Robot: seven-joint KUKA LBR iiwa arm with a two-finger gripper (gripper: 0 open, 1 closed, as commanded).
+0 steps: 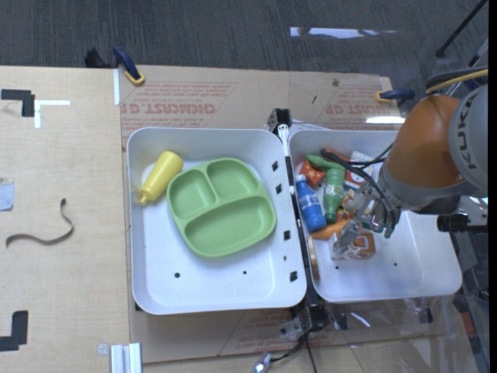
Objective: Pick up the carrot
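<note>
We see the arm reaching in from the right, its orange band bulking large above the wrist, the grey housing just right of it at the picture's edge. The wrist angles down and leftward, ending in the gripper, which hangs low at the left-centre of the right half of the scene, cables looping off the far side of the wrist. We cannot make out how the fingers stand amid the clutter beneath them.
</note>
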